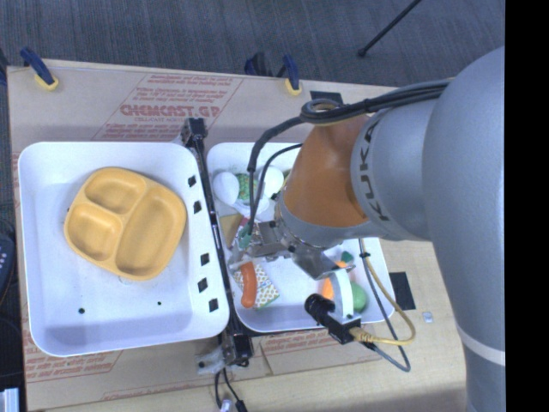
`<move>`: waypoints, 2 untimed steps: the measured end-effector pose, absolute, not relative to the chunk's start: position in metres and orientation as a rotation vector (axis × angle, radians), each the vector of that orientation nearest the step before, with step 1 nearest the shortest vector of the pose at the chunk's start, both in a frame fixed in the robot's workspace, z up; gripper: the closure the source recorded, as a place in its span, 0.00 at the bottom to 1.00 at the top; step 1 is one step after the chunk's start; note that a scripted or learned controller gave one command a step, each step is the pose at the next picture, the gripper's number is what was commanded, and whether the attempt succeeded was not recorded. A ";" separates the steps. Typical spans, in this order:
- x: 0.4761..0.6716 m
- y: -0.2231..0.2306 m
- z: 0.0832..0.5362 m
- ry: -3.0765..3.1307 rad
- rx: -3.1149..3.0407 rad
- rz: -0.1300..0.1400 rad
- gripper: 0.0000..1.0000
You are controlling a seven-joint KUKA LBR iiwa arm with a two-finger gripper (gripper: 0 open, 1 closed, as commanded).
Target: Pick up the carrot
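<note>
Small orange carrot (248, 285), lying lengthwise

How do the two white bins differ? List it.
The left bin holds a single yellow divided plate; the right bin holds a clutter of small items, including the carrot. The left bin lies in open view; the arm covers much of the right bin. Both are shallow and white.

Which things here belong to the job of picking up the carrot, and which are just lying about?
Belonging to the job:
carrot
gripper
right bin

Just lying about:
yellow divided plate
left bin
green item
white item
</note>
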State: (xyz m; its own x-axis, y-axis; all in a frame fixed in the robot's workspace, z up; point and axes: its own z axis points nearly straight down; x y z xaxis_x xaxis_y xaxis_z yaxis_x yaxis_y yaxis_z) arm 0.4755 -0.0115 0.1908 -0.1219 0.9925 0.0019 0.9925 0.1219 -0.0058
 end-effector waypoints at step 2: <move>0.490 -0.020 0.275 -1.616 -2.691 0.004 1.00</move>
